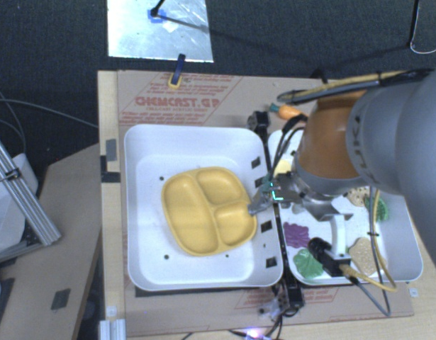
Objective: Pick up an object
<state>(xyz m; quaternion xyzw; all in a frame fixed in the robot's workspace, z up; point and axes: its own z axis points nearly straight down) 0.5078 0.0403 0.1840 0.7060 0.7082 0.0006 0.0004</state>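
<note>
The gripper [259,204] sits low over the wall shared by the two bins, with its tip at the right edge of the plate [203,211]. Whether it touches that rim, and whether it is spread or pressed together, I cannot tell; the wrist hides it from above.

Just left of the gripper, the yellow plate has three compartments and lies flat in the left bin [154,154], a little toward the gripper's side. The white floor around it is otherwise bare.

Just right of the gripper and slightly nearer the camera, a purple scrap [297,234] lies in the right bin [410,264]. A green piece [308,263] lies beyond it, by the near rim. Farther right is a tan piece [361,250].

The arm [373,140] reaches over the right bin and covers most of it, so the rest of its contents are hidden.

Behind the gripper, past the bins' far rims, the cardboard [203,98] under both bins carries a small blue and yellow clip [177,71]. Well beyond that, a shiny sheet [161,20] lies on the dark floor.
</note>
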